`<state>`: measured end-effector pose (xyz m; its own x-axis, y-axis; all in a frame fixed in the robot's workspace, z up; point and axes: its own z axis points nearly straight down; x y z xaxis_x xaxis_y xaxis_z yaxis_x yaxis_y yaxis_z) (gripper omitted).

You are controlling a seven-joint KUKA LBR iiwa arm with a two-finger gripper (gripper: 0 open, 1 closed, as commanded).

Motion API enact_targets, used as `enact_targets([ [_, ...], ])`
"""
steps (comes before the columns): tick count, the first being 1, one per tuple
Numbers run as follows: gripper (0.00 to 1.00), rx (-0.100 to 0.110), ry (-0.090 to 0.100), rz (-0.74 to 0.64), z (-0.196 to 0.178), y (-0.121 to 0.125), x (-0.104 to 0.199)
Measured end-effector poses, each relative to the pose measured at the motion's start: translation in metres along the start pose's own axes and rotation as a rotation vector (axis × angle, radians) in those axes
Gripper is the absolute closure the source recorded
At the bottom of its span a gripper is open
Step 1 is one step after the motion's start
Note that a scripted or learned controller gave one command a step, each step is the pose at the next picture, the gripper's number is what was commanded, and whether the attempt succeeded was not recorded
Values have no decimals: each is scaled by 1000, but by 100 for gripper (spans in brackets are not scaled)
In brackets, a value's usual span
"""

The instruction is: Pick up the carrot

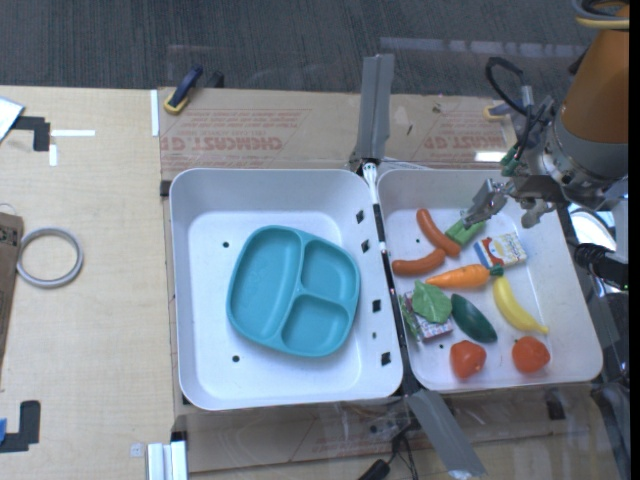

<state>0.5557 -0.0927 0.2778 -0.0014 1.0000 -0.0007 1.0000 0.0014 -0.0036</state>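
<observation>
The carrot (458, 277), orange with a small green top at its right end, lies on its side in the middle of the right bin (590, 363). My gripper (507, 208) hangs over the far part of that bin, up and to the right of the carrot and well apart from it. Its fingers (484, 206) stand open with nothing between them. The left finger points down at a green toy piece (465, 232).
Around the carrot lie two sausages (435, 230), a small carton (504, 251), a banana (516, 306), a green leaf (432, 301), a dark green vegetable (473, 319) and two red tomatoes (467, 358). The left bin (200, 368) holds a teal divided plate (293, 290).
</observation>
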Motion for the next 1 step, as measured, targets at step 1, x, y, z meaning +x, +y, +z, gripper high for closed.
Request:
enact_targets([
  [1, 0, 0, 1, -131, 116, -29, -10],
])
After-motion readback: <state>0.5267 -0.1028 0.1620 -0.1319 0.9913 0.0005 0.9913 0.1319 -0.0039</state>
